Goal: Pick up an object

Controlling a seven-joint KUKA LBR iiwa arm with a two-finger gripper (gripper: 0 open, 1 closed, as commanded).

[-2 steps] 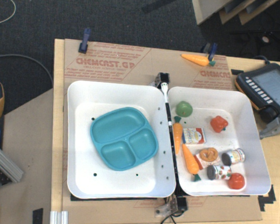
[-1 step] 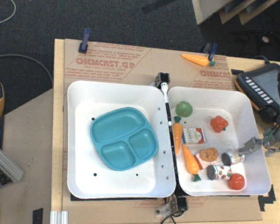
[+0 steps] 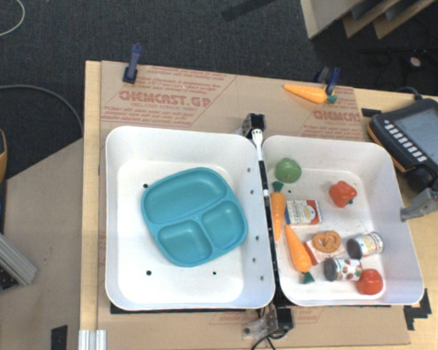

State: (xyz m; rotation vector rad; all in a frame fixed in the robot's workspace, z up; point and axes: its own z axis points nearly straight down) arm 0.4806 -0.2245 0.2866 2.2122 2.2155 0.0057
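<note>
Two white bins sit side by side on the counter, which is covered with brown sheet printed "CHEMCAST". The left bin holds a teal plate with three compartments, lying flat and turned at a slight angle.

The things to pick are all in the right bin. A green ball lies near its far left corner. A red pepper lies to the right of the ball, apart from it. Along the left wall lies a carrot, and a second carrot slants away from its near end. A small box lies just beside the first carrot. A brown round cake lies just beside the second carrot. A can lies on its side to the right of the cake. A dark bottle lies near the front wall, with a red tomato touching or just beside it.

A third carrot lies on the counter behind the right bin, beside a blue clamp; another clamp grips the far left edge. A black pendant rests at the right.

A grey part, seemingly the hand, reaches in from the right, just outside the right bin's rim. It is over none of the things, and I cannot tell whether it is apart or together.
</note>
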